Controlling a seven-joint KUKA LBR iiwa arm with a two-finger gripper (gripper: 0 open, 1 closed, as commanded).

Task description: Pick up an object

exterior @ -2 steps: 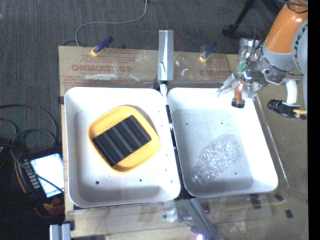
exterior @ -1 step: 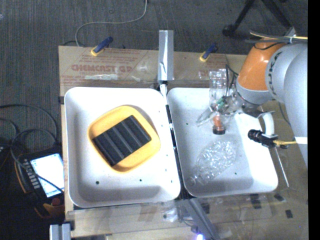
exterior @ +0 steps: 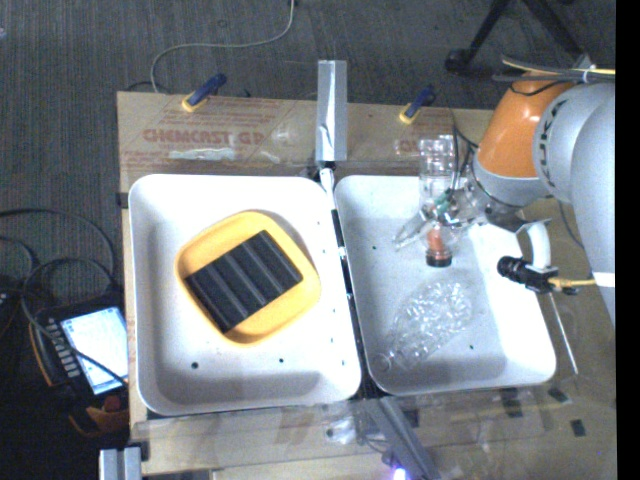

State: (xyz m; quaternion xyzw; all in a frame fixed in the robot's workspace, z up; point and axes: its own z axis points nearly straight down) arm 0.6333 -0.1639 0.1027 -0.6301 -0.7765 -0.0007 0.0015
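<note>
Starting at the left edge of the camera view, a small device with a lit screen [exterior: 88,346] lies on the dark carpet among black cables. The bench top is a brown board [exterior: 225,138] printed with red lettering that reads "CHEMCAST GP"; two blue-handled clamps [exterior: 203,92] sit at its rear edge. The left bin [exterior: 160,208] contains a yellow tray-like object [exterior: 250,276] with a black ribbed insert, lying flat and turned at an angle to the bin walls. A grey upright post [exterior: 331,108] stands behind the seam between the bins. The right bin [exterior: 520,343] contains a clear crumpled plastic bottle [exterior: 430,318], lying on its side in the front half of the bin, apart from the walls. The gripper [exterior: 437,243] hangs above the rear half of the right bin, just behind the bottle. Its transparent fingers are hard to resolve, so whether they are released or clenched cannot be told; nothing is visibly held between them. The grey arm [exterior: 590,158] with its orange band enters from the right.
</note>
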